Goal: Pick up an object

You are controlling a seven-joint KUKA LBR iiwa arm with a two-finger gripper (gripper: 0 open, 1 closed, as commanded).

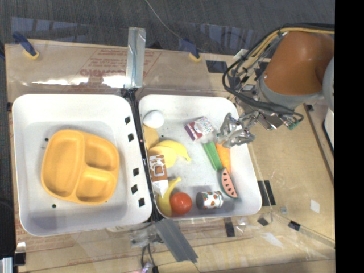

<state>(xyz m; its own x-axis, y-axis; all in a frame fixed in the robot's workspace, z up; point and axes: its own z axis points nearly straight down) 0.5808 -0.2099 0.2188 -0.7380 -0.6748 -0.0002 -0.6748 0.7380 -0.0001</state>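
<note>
Gripper [236, 134]: over right bin [245, 178], above carrot [224, 155]; opening indistinct, we cannot tell. We would centre over carrot, descend straight, then close.

We see a bench [296, 209] carrying two white bins: the left bin [23, 152] beside the right bin [247, 169].

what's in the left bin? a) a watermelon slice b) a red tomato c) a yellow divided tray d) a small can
c: the yellow divided tray lies in the left bin, while the tomato, watermelon slice and small can lie in the right bin.
</note>
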